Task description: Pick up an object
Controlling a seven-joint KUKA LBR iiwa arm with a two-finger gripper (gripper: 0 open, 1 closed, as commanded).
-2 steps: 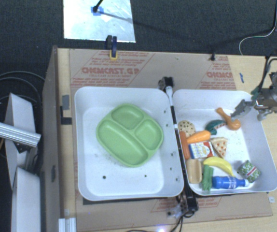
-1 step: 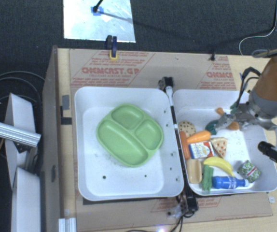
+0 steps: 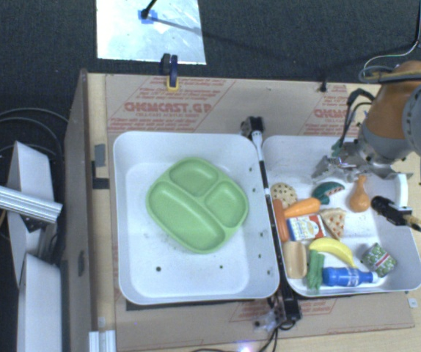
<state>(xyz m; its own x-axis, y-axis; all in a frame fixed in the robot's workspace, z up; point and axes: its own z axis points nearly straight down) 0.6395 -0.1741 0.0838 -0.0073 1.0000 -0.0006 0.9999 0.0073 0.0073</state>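
The pincer (image 3: 340, 166), grip state unclear, hovers above the teal toy (image 3: 328, 191) beside the drumstick (image 3: 359, 194).

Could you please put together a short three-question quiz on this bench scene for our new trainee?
1. True or false: the green divided plate lies in the left bin.
2. Which item lies nearest the right bin's front edge? A) cookie B) blue bottle C) drumstick
3. Fill in: the banana lies just behind the blue ____.

Key: 1 true; 2 B; 3 bottle.
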